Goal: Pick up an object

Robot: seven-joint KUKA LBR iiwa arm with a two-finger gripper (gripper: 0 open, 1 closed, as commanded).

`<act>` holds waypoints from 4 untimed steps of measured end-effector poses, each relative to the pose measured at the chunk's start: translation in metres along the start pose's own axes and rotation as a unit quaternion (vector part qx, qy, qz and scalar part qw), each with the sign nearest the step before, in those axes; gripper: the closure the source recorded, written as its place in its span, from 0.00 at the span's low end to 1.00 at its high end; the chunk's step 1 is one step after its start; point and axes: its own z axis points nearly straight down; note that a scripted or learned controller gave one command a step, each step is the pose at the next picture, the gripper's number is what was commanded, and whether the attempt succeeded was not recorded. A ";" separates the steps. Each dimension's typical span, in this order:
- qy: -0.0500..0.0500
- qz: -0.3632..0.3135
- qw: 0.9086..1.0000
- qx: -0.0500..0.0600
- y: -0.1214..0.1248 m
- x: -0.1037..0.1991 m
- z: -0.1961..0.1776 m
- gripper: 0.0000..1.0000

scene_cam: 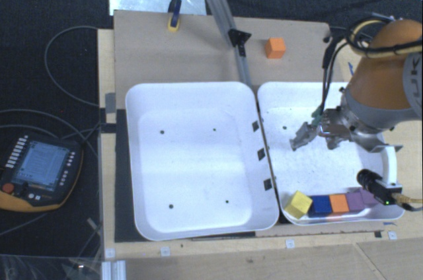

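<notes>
Two white bins sit side by side; the right bin (284, 107) holds four blocks in a row along its near edge: yellow (299, 204), blue (322, 205), orange (339, 203) and purple (355, 199), while a fifth, orange cube (275, 47) lies on the bench behind. The arm (383, 84) reaches in from the right, its gripper (316, 139) hovering over the right bin's middle, fingers spread with nothing between them, well apart from the row

An orange cube (275, 47) lies on the brown bench board (198, 47), behind the right bin. A yellow and dark clamp (174, 14) stands near the board's far edge. A grey metal pole (221, 8) runs slantwise over the board. On the dark floor at left rests a control pendant (38, 170), perhaps with a screen, and thin cables (66, 67) curve nearby.
</notes>
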 end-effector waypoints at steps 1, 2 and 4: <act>-0.001 0.003 1.000 0.002 -0.027 -0.064 0.017 0.00; 0.002 -0.006 1.000 0.002 -0.029 -0.004 0.044 0.00; 0.000 -0.002 1.000 0.002 -0.029 -0.005 0.043 1.00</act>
